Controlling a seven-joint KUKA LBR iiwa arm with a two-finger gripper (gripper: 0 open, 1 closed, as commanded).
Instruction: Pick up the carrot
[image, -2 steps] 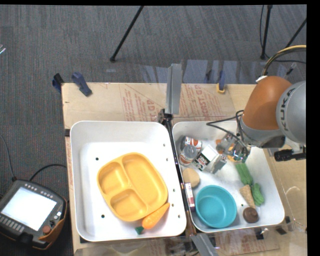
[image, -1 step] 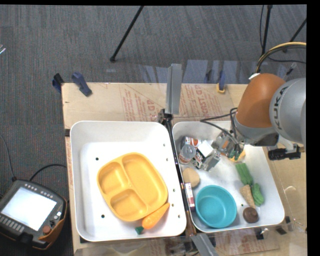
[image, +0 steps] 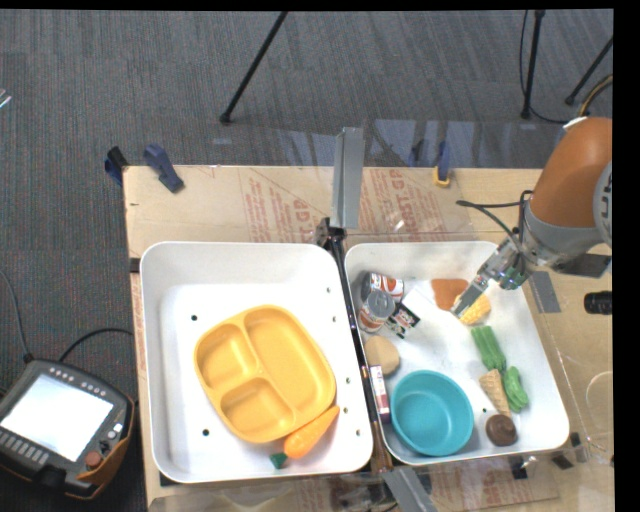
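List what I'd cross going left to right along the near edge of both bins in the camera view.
yellow divided plate → carrot at the plate's near right corner → teal bowl in the right bin → brown round item near that bin's near right corner. The gripper is farther back over the right bin.

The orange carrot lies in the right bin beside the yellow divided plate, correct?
Not quite: the camera view shows the orange carrot in the left white bin, not the right one. It does lie beside the yellow divided plate, at that plate's near right edge.
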